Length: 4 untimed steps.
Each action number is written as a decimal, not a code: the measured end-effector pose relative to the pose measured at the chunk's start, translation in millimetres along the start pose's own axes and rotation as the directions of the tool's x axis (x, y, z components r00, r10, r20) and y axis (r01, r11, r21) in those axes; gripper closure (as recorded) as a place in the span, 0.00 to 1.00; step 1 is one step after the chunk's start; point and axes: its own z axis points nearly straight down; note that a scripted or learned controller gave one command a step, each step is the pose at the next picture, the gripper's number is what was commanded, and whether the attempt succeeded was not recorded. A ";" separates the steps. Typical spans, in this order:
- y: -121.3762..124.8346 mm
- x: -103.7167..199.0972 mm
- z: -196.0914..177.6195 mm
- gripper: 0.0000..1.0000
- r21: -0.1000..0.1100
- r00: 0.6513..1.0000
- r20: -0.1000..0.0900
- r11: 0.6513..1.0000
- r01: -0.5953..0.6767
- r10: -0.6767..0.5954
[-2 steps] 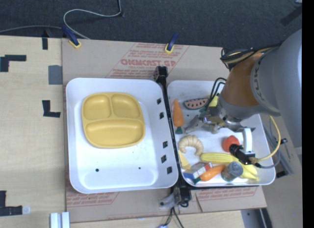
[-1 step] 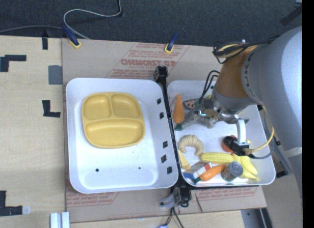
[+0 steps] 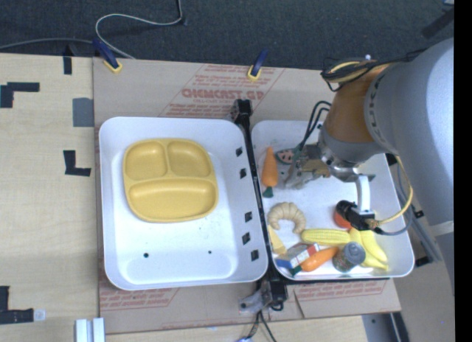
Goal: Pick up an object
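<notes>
The gripper point(image 3: 295, 167) hangs low over the upper part of the right bin point(image 3: 394, 263), just beside an orange carrot-like piece point(image 3: 270, 171) by the divider wall, presumably lining up a pick; how it is set I cannot tell. Other candidates (croissant point(image 3: 287, 217), corn cob point(image 3: 327, 236), banana point(image 3: 370, 248)) lie crowded toward the near edge, while the left bin point(image 3: 118, 259) bears a yellow divided plate point(image 3: 170, 180).

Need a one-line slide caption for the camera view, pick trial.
KUKA arm's gripper low in the right bin near a carrot; yellow divided plate in the left bin.
</notes>
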 end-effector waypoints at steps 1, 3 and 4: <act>-0.3 -5.0 -0.9 0.00 -0.002 1.000 0.009 1.000 -0.004 0.004; -0.6 -4.3 -10.1 0.00 0.001 1.000 0.007 1.000 -0.003 0.003; -79.2 -4.2 10.0 0.00 -0.001 1.000 -0.005 1.000 0.001 -0.001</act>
